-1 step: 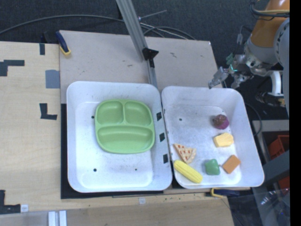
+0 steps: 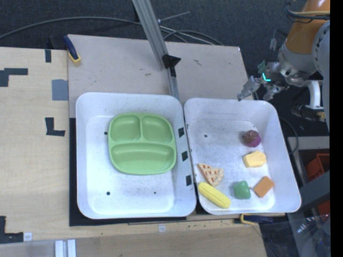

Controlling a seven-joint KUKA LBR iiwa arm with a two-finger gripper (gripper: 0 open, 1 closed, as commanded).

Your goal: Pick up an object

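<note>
The right bin (image 2: 278, 123) holds several toy foods: a purple round piece (image 2: 251, 138), a yellow block (image 2: 254, 159), an orange block (image 2: 263, 186), a green piece (image 2: 241, 190), a yellow corn cob (image 2: 214, 195) and an orange wedge (image 2: 210, 173). My gripper (image 2: 256, 91) hangs over the far rim of this bin, at its back right corner, well above and behind the purple piece. Its fingers stand apart with nothing between them.
The left bin (image 2: 86, 159) carries a green divided plate (image 2: 142, 143). A slanted metal pole (image 2: 153, 28) rises behind the two bins. Cables run over the dark floor at the back. The arm's orange band (image 2: 316, 4) shows at top right.
</note>
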